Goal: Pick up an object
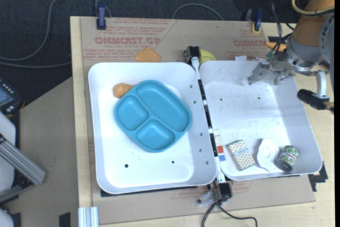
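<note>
The right bin [255, 114] holds three small things near its front edge: a patterned box [241, 154], a white lump [266, 151] and a green patterned can [288, 157]. A blue divided plate [153, 114] lies in the left bin [106, 146], with an orange piece [121, 90] tucked against its far left rim. My gripper [265, 79] hangs over the far edge of the right bin, well away from the three small things. Its fingers are spread open with nothing between them.
Behind the bins on the brown board lie an orange object [147, 54] and a yellow-green ball [206, 56]. A black clip [191, 52] sits at the far end of the divider between the bins. The arm [311, 34] comes in from the upper right.
</note>
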You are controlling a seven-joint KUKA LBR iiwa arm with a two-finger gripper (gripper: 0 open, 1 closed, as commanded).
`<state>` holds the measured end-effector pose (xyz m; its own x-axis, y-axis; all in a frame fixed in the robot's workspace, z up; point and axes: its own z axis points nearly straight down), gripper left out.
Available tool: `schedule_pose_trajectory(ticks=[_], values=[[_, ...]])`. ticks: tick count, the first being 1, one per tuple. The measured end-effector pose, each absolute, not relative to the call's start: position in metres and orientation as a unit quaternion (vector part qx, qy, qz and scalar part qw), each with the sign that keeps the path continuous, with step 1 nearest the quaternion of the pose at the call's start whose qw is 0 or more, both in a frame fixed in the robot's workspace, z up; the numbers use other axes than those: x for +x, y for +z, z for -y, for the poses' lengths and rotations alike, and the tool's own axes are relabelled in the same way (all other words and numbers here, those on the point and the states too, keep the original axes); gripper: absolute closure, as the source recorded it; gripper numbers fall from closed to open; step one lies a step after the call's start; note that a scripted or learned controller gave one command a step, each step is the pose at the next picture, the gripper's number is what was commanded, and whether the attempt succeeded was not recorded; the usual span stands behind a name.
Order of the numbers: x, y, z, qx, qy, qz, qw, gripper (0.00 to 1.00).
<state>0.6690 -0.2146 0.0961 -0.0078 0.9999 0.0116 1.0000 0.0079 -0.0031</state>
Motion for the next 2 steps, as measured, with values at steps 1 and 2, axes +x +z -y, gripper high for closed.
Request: schedule_pose_trajectory(ticks=[1,2], values=[[0.569,0.091,0.199,-0.708,0.0019,0.706,0.004,0.0],[0.662,0.085,0.167,-0.705,-0.0027,0.709,-0.004,0.0]])
